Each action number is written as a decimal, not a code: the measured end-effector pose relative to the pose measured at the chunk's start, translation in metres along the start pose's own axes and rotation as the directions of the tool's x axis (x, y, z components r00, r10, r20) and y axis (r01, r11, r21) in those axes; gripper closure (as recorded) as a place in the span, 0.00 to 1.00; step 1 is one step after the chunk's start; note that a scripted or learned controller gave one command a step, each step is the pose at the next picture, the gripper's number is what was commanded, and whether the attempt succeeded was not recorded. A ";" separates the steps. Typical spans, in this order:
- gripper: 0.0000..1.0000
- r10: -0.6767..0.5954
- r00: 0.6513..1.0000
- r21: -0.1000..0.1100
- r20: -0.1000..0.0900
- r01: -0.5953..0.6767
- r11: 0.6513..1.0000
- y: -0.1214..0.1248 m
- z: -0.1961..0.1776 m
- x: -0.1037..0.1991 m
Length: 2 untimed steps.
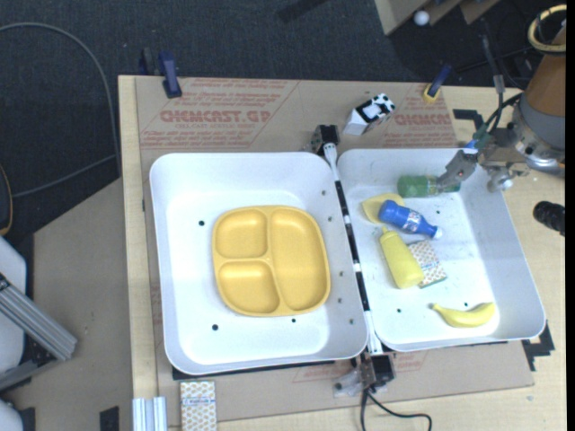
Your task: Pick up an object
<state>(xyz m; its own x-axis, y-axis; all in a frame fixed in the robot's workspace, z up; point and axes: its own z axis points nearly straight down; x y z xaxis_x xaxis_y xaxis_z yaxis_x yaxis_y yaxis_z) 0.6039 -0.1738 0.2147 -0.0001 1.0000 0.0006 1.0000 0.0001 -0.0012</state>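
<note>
In the right bin [517, 259] lie a green object [416, 186] at the back, a blue bottle [406, 217] just in front of it, a yellow block [400, 259], a patterned pad [428, 263] and a banana [465, 313] near the front. My gripper [474, 176] hangs over the bin's back right part, open, with nothing between its fingers. Its left finger [455, 171] reaches down beside the right end of the green object.
The left bin [180, 241] holds a yellow plate [269, 260] with three compartments. A small black-and-white toy [373, 110] lies on the cardboard behind the bins. The arm's wrist [544, 106] comes in from the upper right.
</note>
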 end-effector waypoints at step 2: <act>0.00 0.001 1.000 -0.013 0.005 -0.001 1.000 -0.057 0.126 0.080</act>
<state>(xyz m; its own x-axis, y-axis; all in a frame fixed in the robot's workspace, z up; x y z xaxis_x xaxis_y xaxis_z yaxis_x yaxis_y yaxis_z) 0.5469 -0.0935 0.0889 0.0010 1.0000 -0.0043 0.9999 -0.0009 0.0114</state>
